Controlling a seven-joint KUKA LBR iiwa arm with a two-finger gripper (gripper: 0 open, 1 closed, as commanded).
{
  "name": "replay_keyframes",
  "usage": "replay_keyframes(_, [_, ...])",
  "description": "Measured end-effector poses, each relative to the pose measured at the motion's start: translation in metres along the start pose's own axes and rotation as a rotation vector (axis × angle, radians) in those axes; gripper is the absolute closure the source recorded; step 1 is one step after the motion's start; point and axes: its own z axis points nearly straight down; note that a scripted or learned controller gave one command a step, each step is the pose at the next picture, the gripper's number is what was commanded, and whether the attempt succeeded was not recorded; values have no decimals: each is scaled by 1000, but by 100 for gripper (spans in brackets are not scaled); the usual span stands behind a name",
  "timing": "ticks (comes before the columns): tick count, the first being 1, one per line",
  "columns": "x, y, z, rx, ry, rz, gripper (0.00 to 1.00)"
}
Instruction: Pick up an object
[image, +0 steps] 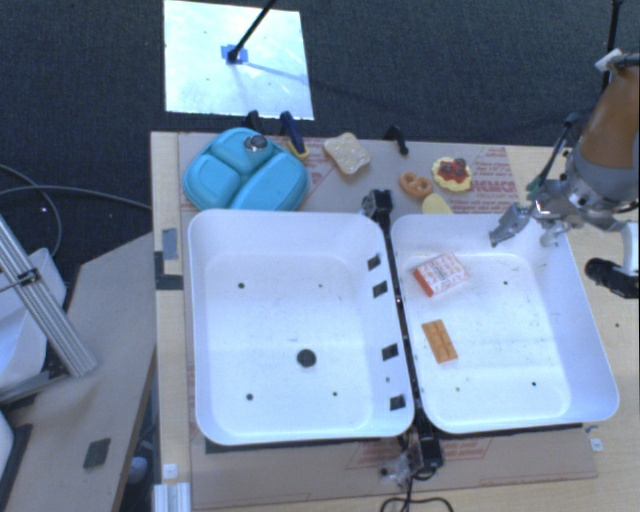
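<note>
Risk starts at the left bin (215, 300), where the dark disc (306, 357) lies flat and could slip a pinch. In the right bin (580, 330), the red-and-white packet (441, 273) and orange block (439, 341) lie near the divider, where they might skid. Pincer (527, 220) hangs over that bin's far corner, fingers apart and empty. Beneath: pale bench (165, 210), dark carpet (80, 90).

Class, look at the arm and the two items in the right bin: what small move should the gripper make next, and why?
Probably move the gripper left and down toward the red-and-white packet. The gripper hovers over the right bin's upper right area with nothing visibly between its fingers, and the packet is the nearer of the two items; the orange block lies further down the bin.
</note>
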Motion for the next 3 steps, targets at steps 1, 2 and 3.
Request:
replay_keyframes(1, [27,-130,97,14,5,5,0])
replay_keyframes(2, [-17,-113,101,-8,1,1,0])
replay_keyframes(3, [-17,-124,75,-2,-1,3,0])
